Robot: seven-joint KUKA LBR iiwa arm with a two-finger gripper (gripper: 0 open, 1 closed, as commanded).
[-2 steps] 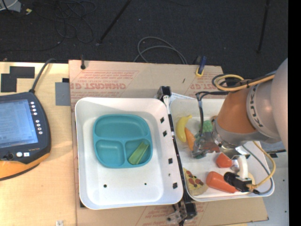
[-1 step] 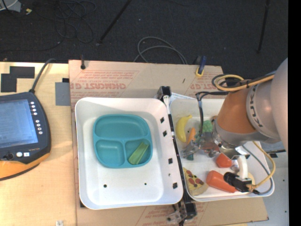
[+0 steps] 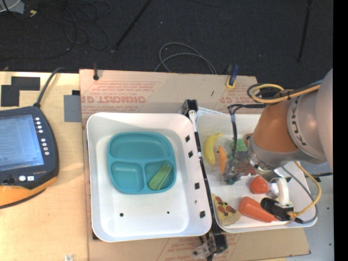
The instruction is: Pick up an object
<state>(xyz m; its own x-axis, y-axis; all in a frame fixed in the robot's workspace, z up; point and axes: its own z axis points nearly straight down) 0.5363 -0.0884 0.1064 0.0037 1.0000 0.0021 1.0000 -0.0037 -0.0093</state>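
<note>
White plastic forms 2 shallow bins side by side on the cardboard-covered tabletop (image 3: 130,88). Left bin (image 3: 103,211): holds a teal divided tray (image 3: 128,151) with a green wedge (image 3: 161,176) in the tray's 4 o'clock compartment. Right bin (image 3: 255,226): holds the candidate objects, namely a yellow banana (image 3: 211,147) at 10 o'clock, a small orange carrot (image 3: 222,158) just beside it, a green item (image 3: 240,144) near the wrist, a red-orange rounded piece (image 3: 259,185) near the centre, a larger orange carrot-like piece (image 3: 254,209) at 5 o'clock, and a pizza slice (image 3: 224,209) at 7 o'clock. Arm (image 3: 299,129): grey with an orange band, enters from 3 o'clock and bends down over the right bin. Gripper (image 3: 235,174): low among the objects, between the small carrot and the red-orange piece; whether the jaws are released or clenched cannot be told, and nothing is visibly held between them.

Step in hand, as judged: the descent or grasp attempt within the right bin, with no object lifted yet. The next move calls for the jaws to close firmly on 1 item, probably the small carrot or the red-orange piece, without nudging neighbours, followed by a straight lift clear of the bin wall.
</note>
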